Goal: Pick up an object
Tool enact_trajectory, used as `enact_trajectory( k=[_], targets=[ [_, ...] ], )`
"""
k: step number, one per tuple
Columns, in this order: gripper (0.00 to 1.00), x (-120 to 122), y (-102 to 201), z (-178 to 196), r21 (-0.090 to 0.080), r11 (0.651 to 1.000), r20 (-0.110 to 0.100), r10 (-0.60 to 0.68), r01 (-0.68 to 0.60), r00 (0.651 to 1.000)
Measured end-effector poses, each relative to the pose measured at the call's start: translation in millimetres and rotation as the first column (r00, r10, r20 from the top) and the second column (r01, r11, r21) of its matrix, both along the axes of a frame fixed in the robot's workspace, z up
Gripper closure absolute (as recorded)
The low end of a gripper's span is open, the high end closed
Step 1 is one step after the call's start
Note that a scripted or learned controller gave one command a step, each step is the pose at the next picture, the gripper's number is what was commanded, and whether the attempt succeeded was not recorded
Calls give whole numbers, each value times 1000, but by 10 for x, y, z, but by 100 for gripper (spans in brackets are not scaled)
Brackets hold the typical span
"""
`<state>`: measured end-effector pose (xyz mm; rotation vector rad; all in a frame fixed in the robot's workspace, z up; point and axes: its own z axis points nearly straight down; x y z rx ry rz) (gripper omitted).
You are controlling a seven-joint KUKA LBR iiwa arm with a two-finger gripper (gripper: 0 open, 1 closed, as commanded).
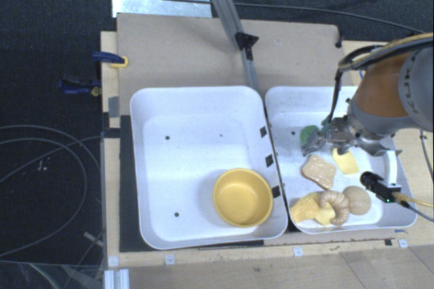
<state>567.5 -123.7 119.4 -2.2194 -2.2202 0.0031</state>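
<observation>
Over on the left, the left bin [169,145] has a yellow bowl [243,197] sitting upright near its front right corner, close to the wall shared with its neighbour. Across that divide, the right bin [285,111] is busier: a green object [310,136] lies near the middle, right at the gripper [324,138], which hangs low over it with the tips at its edge. How the gripper is set, and whether it has hold of anything, cannot be told from this angle. Just in front sits a tan slice of bread [319,171], a pale yellow piece [346,161] beside it, and a cluster of beige pastry-like items [336,205] along the front wall. The arm [390,94] reaches in from the right.
</observation>
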Motion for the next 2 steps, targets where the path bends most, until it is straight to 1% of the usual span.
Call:
enact_trajectory(
  k=[1, 2],
  targets=[
    [100, 19, -1, 143, -1, 1000, 7, -1, 1, 1000],
    [100, 92, 9, 595, -2, 1000, 9, 5, -5, 1000]
  ],
)
